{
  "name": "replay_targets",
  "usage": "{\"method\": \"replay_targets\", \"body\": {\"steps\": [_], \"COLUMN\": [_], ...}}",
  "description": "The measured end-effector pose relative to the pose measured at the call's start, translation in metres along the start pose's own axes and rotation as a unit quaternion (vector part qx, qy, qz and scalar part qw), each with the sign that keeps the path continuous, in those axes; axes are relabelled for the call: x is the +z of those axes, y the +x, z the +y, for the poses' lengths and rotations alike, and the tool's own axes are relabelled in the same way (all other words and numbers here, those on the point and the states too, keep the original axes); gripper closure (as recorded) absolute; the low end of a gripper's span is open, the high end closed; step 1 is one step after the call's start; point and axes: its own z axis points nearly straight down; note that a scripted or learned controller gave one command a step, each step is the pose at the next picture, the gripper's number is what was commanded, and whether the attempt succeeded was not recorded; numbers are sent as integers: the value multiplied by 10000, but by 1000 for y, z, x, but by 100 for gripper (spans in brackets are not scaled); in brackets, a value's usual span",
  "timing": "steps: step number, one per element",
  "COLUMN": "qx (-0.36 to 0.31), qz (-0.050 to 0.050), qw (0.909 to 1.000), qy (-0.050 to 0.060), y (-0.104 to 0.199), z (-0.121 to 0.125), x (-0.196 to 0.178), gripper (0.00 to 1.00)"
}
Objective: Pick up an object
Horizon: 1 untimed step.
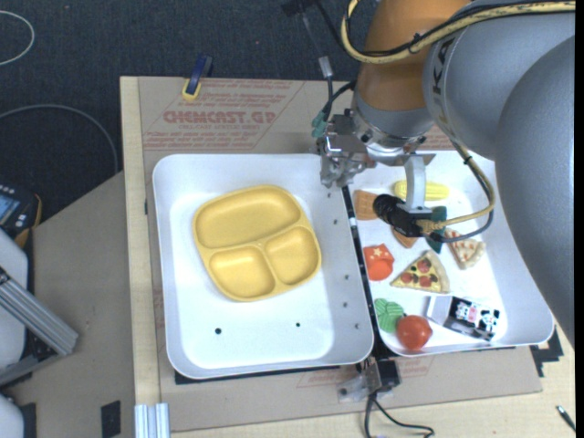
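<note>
My arm (511, 80) is a thick, smooth tube of pale grey with a soft sheen, rounded at the joints. Above the wrist sits my orange band (401, 35), a glossy dome-shaped segment the colour of a pumpkin. A yellow cable (356, 39) loops around it, paired with a darker one, and both run along the grey casing toward my upper links. Below the orange comes a grey metal collar, then my claw (339, 167), a small cluster of dark and silvery metal parts with a touch of green at one side. A thin black lead trails from the wrist.
</note>
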Motion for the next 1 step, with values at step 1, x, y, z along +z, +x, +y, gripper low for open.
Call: {"method": "replay_targets", "body": {"steps": [1], "qx": [-11], "qz": [3], "qw": [10000], "qy": [-10], "y": [4], "z": [5], "x": [0], "gripper": [100]}}
